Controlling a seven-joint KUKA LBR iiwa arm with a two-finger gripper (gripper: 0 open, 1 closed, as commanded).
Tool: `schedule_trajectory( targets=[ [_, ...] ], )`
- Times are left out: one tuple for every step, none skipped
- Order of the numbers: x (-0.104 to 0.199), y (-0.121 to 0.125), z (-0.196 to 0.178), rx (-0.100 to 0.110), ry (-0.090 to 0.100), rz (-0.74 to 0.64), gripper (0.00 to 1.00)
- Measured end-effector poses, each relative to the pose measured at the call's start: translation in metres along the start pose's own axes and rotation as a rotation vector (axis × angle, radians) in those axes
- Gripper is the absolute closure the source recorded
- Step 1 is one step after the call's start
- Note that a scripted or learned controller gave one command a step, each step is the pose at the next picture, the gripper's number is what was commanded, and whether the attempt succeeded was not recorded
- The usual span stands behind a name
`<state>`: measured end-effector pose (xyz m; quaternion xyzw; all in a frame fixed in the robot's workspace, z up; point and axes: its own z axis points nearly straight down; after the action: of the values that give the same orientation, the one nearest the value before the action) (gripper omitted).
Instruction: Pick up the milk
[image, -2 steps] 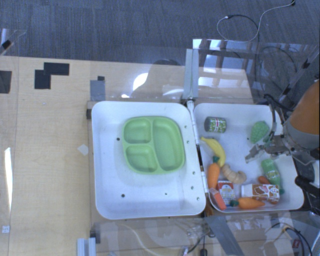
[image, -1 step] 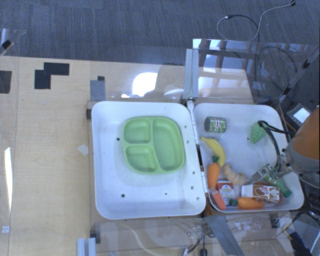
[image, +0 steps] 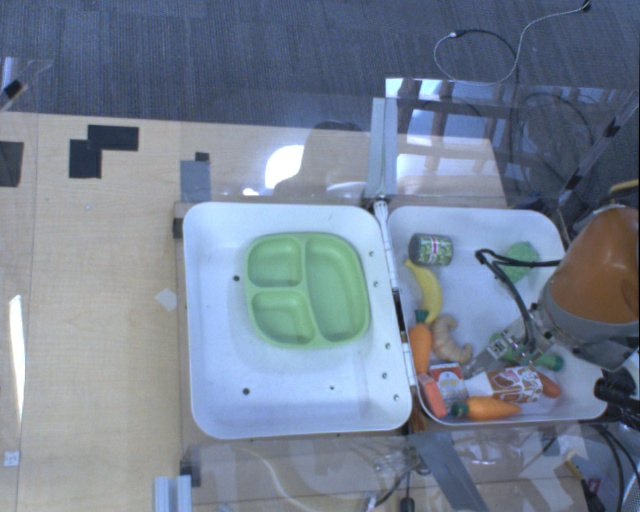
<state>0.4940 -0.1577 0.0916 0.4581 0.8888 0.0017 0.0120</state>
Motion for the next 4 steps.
schedule_trajectory(
  targets=[
    [0.035, 0.048, 0.0, 0.005, 0.003, 0.149, 0.0],
    [-0.011, 0.04, -0.085, 0.01, 0.013, 0.163, 0.0],
    [-0.044, -0.004, -0.074, 0.011, 0.014, 0.144, 0.0],
    [-0.045, -0.002, -0.085, 0.005, 0.008, 0.141, 1.0]
  ],
)
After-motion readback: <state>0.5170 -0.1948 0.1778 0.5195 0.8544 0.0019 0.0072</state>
